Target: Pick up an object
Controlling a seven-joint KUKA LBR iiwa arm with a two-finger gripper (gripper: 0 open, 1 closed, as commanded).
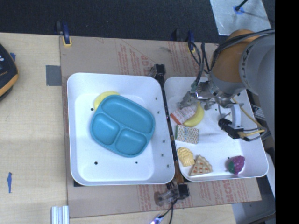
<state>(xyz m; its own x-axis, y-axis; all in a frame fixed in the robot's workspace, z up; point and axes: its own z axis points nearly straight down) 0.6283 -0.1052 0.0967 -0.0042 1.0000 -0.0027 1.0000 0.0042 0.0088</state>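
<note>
I am looking down on a robotics lab, a wooden bench carrying a cardboard sheet clamped at its edge, two white bins lying side by side, cables trailing off the arm, tape marking the dark floor

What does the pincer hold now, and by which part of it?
It cannot be told. The pincer is low over the right bin, close above the banana and a small packet, but the view shows nothing clearly between its tips.
</note>
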